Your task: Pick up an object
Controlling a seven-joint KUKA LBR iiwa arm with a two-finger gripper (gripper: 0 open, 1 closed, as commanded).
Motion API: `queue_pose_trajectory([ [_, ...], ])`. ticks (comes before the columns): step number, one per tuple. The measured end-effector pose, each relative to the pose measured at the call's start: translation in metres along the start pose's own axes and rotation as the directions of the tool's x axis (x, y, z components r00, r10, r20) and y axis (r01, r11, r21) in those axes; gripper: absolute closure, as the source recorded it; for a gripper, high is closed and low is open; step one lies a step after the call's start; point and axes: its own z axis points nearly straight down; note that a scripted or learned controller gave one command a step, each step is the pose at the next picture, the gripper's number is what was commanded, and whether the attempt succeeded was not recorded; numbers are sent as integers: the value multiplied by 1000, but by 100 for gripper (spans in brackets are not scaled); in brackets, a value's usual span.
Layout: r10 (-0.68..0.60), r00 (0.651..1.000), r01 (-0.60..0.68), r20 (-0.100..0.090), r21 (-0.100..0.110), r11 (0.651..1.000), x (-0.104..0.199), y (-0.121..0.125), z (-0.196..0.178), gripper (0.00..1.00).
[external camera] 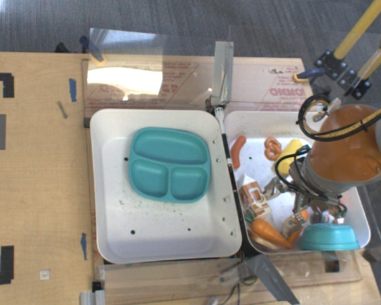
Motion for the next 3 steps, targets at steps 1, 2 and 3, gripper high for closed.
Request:
queue_pose_trajectory([
  [1, -16, 1000, 16, 2, 1, 1000, -47, -20, 1, 0],
  [2, 133, 991, -133, 1, -1, 991, -108, -58, 2, 0],
  [3, 271, 962, -271, 3, 1, 962, -122, -40, 2, 0],
])
